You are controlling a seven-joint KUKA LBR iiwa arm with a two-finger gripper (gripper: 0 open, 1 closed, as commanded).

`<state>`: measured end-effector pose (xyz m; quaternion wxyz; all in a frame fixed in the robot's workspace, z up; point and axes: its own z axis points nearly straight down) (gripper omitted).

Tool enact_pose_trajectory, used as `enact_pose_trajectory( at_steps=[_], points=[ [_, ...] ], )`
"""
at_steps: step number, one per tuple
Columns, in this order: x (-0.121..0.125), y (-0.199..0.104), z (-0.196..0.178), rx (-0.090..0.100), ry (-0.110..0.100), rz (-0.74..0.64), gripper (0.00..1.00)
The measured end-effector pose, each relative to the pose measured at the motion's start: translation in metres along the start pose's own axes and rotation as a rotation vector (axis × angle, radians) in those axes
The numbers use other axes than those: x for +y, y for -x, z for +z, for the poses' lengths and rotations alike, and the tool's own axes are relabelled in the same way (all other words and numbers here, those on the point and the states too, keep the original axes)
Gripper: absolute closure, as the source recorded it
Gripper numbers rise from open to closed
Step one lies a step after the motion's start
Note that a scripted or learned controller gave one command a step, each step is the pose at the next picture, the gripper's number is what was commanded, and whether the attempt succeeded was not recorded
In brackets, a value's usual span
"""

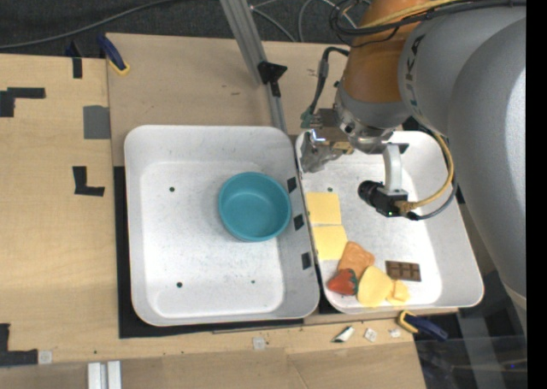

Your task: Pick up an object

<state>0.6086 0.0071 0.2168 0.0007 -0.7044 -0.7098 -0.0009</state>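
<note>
The arm (444, 62) reaches in from the right and hangs over the upper left corner of the right bin (453, 293). Its gripper (318, 153) sits close to that bin's left wall, near the strip where the two bins meet. Nothing shows between the tips.

The loose things lie along the right bin's left and lower part. A pale yellow square (323, 207) lies just below the gripper, and a second yellow square (330, 240) touches its lower edge. Below these, crowded toward the front rim, are an orange piece (358, 256), a red piece (342, 283) and a yellow lump (374, 286) touching one another, with a small brown bar (403, 272) just to their right. The middle and right of this bin's floor are bare, though the arm's body and a black cable (432, 195) hang over much of it.

In the left bin (162, 293) a blue bowl (253, 206) stands upright, right of centre and near the right wall, with bare floor to its left and in front
</note>
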Motion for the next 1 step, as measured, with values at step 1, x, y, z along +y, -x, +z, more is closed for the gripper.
enact_pose_trajectory(
  at_steps=[1],
  points=[
    [-0.0031,-0.0571,-0.0155,0.0,-0.001,0.0,1.0]
  ],
)
